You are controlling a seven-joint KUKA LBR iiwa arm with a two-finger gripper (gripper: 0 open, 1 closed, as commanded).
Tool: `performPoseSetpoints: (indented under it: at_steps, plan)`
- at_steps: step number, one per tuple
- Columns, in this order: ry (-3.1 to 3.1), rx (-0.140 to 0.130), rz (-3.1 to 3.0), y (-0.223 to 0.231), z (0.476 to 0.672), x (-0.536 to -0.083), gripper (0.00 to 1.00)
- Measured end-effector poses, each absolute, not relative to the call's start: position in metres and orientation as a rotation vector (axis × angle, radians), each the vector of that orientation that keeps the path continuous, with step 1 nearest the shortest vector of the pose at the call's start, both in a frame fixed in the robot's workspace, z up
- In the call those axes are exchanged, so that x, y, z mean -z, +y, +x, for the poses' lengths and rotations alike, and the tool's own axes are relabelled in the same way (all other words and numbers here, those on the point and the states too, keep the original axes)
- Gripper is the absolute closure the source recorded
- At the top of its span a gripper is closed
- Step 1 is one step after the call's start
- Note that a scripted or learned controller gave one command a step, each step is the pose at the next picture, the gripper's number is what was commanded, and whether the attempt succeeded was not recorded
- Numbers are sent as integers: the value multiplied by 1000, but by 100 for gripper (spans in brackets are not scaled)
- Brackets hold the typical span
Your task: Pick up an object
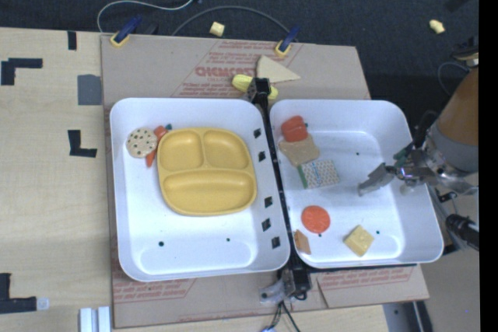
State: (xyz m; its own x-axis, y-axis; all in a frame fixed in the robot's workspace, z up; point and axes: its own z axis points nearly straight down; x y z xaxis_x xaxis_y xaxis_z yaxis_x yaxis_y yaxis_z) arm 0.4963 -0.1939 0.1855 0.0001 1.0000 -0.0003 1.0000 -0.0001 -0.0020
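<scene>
The right bin (389, 120) holds a red object (293, 127), a tan block (299, 151), a speckled pale square (320, 173), an orange disc (315, 219), a yellow block (359, 239) and a small brown piece (302, 244). My gripper (381, 173) hangs over the right part of this bin, right of the speckled square and above the yellow block. Its fingers look open with nothing between them. The left bin (194, 253) holds a yellow divided plate (207, 169), a round cookie (141, 141) and a small orange-red piece (160, 133).
Behind the bins on the cardboard lie a tan wedge (278, 70) and a yellow piece (243, 80). Black clips (264, 159) run along the seam between the bins. Blue-and-yellow clamps (124, 33) and a cable sit at the back.
</scene>
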Motion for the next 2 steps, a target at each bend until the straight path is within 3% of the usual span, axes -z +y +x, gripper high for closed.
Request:
performPoseSetpoints:
  at_steps: [1, 2]
  plan:
    - [-2226, -2, -2218, -156, 517, -85, 0]
    - [-2234, 5, -2217, -94, 587, -86, 0]
